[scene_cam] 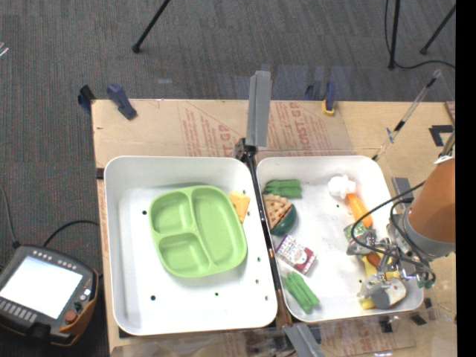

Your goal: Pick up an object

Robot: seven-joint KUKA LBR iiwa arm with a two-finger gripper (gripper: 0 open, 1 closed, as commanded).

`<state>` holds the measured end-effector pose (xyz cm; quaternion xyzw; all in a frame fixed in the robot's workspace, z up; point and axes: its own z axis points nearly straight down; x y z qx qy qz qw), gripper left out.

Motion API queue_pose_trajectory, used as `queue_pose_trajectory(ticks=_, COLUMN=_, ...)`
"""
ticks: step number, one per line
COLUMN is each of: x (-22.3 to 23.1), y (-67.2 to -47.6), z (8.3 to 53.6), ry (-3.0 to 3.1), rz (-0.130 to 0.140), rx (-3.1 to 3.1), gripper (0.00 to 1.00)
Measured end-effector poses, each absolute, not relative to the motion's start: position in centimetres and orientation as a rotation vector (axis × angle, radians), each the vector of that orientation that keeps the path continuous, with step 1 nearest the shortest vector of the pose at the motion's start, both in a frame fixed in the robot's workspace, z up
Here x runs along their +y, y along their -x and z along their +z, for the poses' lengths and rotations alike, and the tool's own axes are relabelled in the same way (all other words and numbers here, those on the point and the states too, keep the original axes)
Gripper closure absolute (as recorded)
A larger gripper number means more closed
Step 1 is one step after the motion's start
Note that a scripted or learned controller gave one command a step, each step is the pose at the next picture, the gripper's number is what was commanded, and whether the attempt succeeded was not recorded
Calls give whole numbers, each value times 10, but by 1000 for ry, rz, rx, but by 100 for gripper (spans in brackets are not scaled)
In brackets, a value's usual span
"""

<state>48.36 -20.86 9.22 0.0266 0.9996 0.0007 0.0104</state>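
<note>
Camera view: two-finger gripper (383,270) low at the right bin's (321,168) right edge, in a clutter of small toys; can't tell its jaw state or whether anything is held. Near it: orange carrot-shaped toy (359,209), white round toy (341,187), grey-yellow toy (384,294) just below. Further left in that bin: small red-white carton (296,254), green bean-pod toy (302,291), waffle-patterned round toy (277,213). Left bin (126,274) holds a green three-compartment plastic plate (198,230).

Gripper (387,270) low in right bin's (327,171) near-right corner; carton (296,255) left of it, bean pods (302,291) left and nearer, divided plate (198,230) far left in left bin (123,199)
</note>
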Motion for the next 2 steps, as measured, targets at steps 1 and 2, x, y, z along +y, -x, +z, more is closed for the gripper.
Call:
queue_pose_trajectory(ticks=1, x=-172, y=-593, z=88, ry=-90, rz=4, rx=3136, gripper=0)
queue_pose_trajectory(ticks=2, x=-211, y=-558, z=88, ry=96, rz=3, rx=3139, gripper=0)
